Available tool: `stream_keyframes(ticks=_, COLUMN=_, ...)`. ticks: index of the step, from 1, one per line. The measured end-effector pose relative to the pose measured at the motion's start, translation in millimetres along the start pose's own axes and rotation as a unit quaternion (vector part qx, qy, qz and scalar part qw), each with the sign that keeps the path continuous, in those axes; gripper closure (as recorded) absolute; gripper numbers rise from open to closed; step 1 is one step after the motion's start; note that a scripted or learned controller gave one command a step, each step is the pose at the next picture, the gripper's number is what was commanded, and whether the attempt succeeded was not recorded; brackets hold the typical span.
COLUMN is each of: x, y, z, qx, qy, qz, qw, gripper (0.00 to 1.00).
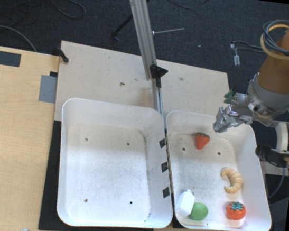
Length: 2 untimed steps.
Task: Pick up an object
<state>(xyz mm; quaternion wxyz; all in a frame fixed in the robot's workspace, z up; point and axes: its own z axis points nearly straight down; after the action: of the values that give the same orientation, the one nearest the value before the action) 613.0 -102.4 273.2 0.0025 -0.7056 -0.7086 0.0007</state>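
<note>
My gripper (221, 124) hangs over the far edge of the right bin (257, 171), up and to the right of a red strawberry (201, 140). Nothing shows between its fingers. Lower in the same bin lie a tan croissant (232, 180), a red tomato with a green top (235, 210), a green ball (199, 211) and a white block (185, 202) beside the ball.
The left bin (73, 129) sits beside the right one, split from it by a divider with black clips (163, 165). A slanted metal rail (144, 37) rises behind the bins. Cables lie on the dark floor at the back.
</note>
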Motion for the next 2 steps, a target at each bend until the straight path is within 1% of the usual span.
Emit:
stream_keyframes(ticks=1, x=52.3, y=-14.4, z=0.7, qx=0.000, qy=0.000, qz=0.000, qw=1.0000, gripper=1.00)
stream_keyframes(ticks=2, x=104.2, y=-19.6, z=7.9, qx=0.000, qy=0.000, qz=0.000, qw=1.0000, gripper=1.00)
